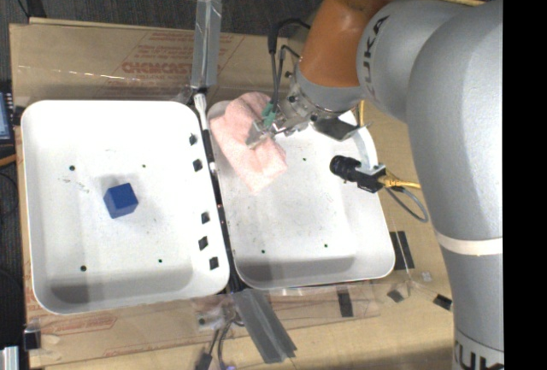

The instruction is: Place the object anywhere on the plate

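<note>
A small blue cube (121, 199) lies on the floor of the left bin (51, 129), left of its middle. A pale pink plate (244, 156) leans in the far left corner of the right bin (342, 249), against the wall between the two bins. My gripper (261, 132) hangs right over the upper part of the pink plate, touching or almost touching it, and is far from the blue cube. The wrist and the orange band hide the plate's far right edge.
The big grey arm covers the right side of the view and the right bin's far right corner. A black cable plug (355, 173) with a yellow wire hangs over the right bin. A row of black clips (205, 214) runs along the wall between the bins.
</note>
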